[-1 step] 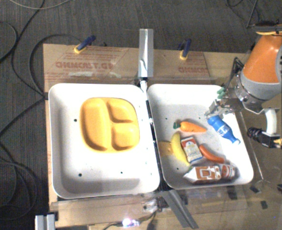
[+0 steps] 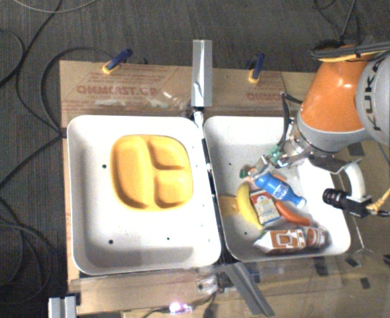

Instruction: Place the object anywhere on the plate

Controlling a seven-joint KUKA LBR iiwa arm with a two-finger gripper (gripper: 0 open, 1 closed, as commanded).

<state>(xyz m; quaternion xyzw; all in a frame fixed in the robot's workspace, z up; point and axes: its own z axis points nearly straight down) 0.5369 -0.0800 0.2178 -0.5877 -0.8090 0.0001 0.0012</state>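
Looking down on the surface (image 2: 72,71) from the single overhead camera, we see two white bins side by side. The left bin (image 2: 89,244) holds one yellow plate (image 2: 152,171) with divided compartments, lying flat near the middle and bare of any item. The right bin (image 2: 231,141) holds a small heap toward its near side: a blue bottle (image 2: 279,190) lying at a slant, a banana (image 2: 246,205) just beside it on the left, a small red-and-white packet (image 2: 266,209) between them, an orange sausage-shaped piece (image 2: 292,213) under the bottle's cap end, and a brown sauce bottle (image 2: 294,239) lying along the near wall.

The arm (image 2: 337,98) reaches in from the right, and the end effector (image 2: 279,155) sits low over the far edge of the heap, just above the blue bottle's base. We cannot tell whether it is released or clenched; nothing is visibly between its parts.

The task does not name the object. We judge the blue bottle the likeliest target, being nearest. It looks like a light, stiff plastic toy, smooth and rounded, so probably slippery and prone to roll. Best hold: across the body at mid-length, square to its long axis. Its neighbours touch it and may get dragged along.
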